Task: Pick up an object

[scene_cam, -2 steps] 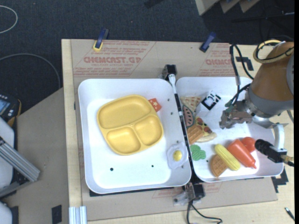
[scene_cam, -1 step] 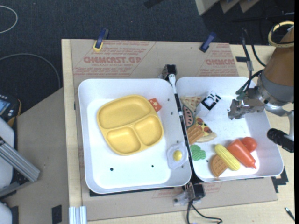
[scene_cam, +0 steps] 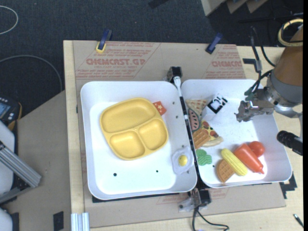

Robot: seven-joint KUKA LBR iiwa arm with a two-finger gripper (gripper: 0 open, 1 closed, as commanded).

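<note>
My gripper (scene_cam: 243, 113) hangs over the right bin (scene_cam: 269, 129), above bare white floor near its right middle. Nothing shows between the fingers. To its left a black-and-white block (scene_cam: 217, 103) lies beside a pizza slice (scene_cam: 195, 113). Below the gripper sit a red pepper (scene_cam: 252, 155), a yellow corn cob (scene_cam: 234, 161) and a round waffle (scene_cam: 224, 172). A green broccoli piece (scene_cam: 203, 157) and a sandwich-like toy (scene_cam: 205, 136) lie along the bin's left wall.
The left bin (scene_cam: 91, 143) holds a yellow divided plate (scene_cam: 133, 128), a small red-orange piece (scene_cam: 160, 108) at its upper right, and a fried egg (scene_cam: 182, 160) near the lower right corner. Clamps hold the cardboard bench top at the back.
</note>
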